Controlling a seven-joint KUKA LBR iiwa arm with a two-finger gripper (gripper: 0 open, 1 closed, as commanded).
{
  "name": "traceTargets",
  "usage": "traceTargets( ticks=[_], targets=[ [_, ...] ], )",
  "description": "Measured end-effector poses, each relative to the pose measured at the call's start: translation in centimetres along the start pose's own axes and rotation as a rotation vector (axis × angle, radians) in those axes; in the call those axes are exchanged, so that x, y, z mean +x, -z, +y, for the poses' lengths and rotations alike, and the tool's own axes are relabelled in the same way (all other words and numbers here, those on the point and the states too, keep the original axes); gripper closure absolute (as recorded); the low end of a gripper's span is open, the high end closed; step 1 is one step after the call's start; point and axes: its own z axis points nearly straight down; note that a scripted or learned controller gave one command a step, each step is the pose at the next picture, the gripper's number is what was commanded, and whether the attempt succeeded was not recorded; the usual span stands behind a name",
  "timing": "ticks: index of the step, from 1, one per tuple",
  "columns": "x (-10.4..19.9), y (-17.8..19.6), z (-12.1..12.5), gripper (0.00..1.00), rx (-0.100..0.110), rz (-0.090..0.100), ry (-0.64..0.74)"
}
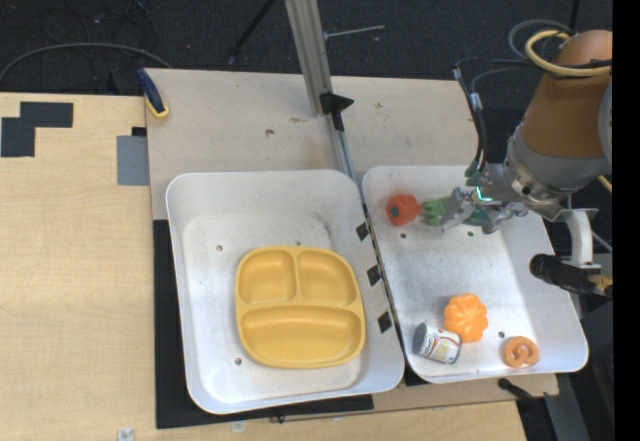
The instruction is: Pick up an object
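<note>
our claw [462, 209] sits low in the right bin [545, 354], just beside the red-and-green toy [410, 210], likely lined up to grab it. we cannot tell its state.

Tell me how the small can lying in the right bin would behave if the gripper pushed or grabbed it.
The small can lies on its side, so a push would probably roll it. It rests against the orange pumpkin, which may block rolling that way. Its smooth round wall looks likely to slip between fingers.
</note>
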Motion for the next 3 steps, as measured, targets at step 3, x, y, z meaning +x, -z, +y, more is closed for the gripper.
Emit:
traceTargets(
  ticks=[3],
  targets=[
    [0.2, -10.1, -0.7, 0.0, 0.005, 0.001, -0.001]
  ],
)
